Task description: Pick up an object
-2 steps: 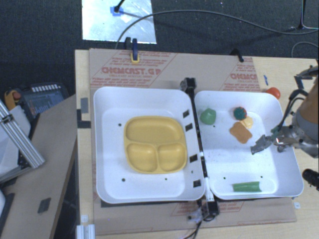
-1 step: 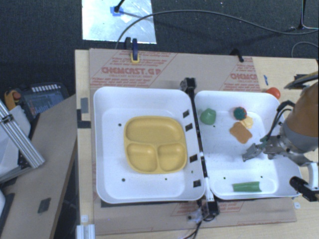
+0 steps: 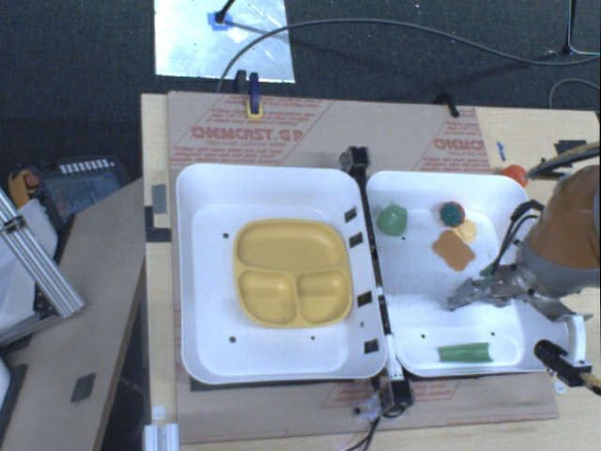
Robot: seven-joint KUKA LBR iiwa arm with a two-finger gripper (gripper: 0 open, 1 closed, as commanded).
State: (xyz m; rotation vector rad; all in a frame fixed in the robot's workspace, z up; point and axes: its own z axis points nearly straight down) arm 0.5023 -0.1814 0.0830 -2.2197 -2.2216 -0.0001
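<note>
My gripper (image 3: 467,294) hangs low over the middle of the right bin (image 3: 413,341), reaching in from the right under the grey wrist and orange band. Just above and left of it lies an orange-tan flat piece (image 3: 454,250) with a small pale yellow piece (image 3: 467,230) beside it. A teal ball with a red spot (image 3: 452,213) sits further back. Near the bin's back left is a green round object (image 3: 392,219). A long green piece (image 3: 464,351) lies by the front wall, below the gripper. Nothing is seen in the gripper.
The left bin (image 3: 202,252) holds a yellow divided plate (image 3: 287,272). A black divider with clips (image 3: 366,252) runs between the bins. An orange object (image 3: 513,173) sits outside the right bin's back right corner. Cables cross the dark floor behind.
</note>
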